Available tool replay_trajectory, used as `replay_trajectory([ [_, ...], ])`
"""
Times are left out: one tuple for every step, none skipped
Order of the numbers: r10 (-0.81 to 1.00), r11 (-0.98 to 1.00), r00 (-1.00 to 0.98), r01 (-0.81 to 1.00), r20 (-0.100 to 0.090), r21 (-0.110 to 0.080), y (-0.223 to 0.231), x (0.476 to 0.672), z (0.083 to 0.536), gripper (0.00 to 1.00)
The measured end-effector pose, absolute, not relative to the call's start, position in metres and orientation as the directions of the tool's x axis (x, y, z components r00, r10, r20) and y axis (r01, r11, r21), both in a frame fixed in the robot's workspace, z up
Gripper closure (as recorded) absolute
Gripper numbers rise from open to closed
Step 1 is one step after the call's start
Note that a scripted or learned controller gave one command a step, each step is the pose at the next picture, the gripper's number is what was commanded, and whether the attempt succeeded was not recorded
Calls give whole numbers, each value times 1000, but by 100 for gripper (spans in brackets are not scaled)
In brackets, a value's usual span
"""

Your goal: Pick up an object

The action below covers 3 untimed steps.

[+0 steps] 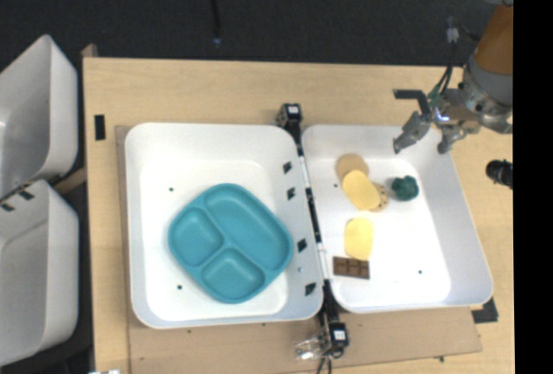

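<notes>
Over the right white bin's [449, 273] far rim the grey two-finger gripper [429, 136] hangs with fingers spread wide and holding nothing; the nearest object, a small dark-green lump [403, 187], lies at about seven o'clock from them, just beside.

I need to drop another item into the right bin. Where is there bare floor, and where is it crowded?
Bare floor lies in the right bin along its right wall, right of the green piece and yellow pieces. It is crowded along the divider side, from the tan disc down to the brown bar.
</notes>
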<state>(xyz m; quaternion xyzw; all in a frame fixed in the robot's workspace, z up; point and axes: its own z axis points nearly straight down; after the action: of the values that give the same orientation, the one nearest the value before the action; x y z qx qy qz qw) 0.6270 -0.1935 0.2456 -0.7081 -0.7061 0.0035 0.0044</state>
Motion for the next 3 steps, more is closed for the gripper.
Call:
replay_trajectory([
  [1000, 0, 0, 1000, -1, 2, -193, 629, 254, 0],
  [1000, 4, -4, 1000, -2, -2, -190, 638, 205, 0],
  [1000, 1, -1, 1000, -2, -2, -190, 637, 143, 0],
])
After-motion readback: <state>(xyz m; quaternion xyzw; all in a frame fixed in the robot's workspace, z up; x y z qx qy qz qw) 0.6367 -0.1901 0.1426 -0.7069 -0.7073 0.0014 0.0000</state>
